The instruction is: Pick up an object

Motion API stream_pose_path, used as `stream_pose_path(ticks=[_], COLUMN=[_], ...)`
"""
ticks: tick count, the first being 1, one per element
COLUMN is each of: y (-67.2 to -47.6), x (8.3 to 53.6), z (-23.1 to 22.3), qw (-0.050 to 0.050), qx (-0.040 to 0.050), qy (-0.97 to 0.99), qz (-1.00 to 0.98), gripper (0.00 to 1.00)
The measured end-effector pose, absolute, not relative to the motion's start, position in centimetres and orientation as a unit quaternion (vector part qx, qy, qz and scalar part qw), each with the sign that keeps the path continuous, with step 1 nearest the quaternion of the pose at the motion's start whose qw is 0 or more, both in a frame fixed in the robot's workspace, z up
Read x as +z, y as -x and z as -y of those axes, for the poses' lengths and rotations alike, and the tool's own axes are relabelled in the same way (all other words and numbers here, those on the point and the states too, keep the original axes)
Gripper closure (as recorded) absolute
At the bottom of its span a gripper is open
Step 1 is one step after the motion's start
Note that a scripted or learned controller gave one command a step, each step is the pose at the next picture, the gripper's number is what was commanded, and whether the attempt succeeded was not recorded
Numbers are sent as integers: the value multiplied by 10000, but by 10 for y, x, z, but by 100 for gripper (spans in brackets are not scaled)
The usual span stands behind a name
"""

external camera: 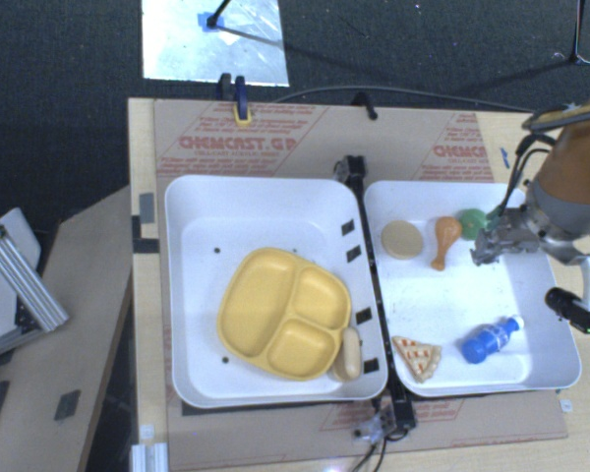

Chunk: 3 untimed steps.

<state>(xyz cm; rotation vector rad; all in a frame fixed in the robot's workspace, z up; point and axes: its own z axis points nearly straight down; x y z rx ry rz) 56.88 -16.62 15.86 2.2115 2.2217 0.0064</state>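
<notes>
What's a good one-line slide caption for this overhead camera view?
Gripper poised over right bin near green item and drumstick; yellow tray in left bin.

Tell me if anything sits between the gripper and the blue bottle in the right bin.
Nothing visible does. The gripper hangs at the right bin's upper right, by the green object. Bare white floor runs from there down to the blue bottle. The drumstick and pizza slice lie off to the left.

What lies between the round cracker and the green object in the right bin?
In the camera view, the drumstick lies between the round cracker and the green object, slanted, its thick end toward the green one.
</notes>
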Motion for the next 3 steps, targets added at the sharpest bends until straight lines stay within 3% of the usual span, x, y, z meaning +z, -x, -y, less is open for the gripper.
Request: stream_pose_path(ticks=[2, 3], y=[-572, -583], x=[255, 259], z=[165, 112], qw=[31, 11], qx=[19, 18], qy=[-7051, -7035], qz=[-7091, -7107], gripper=[100, 100])
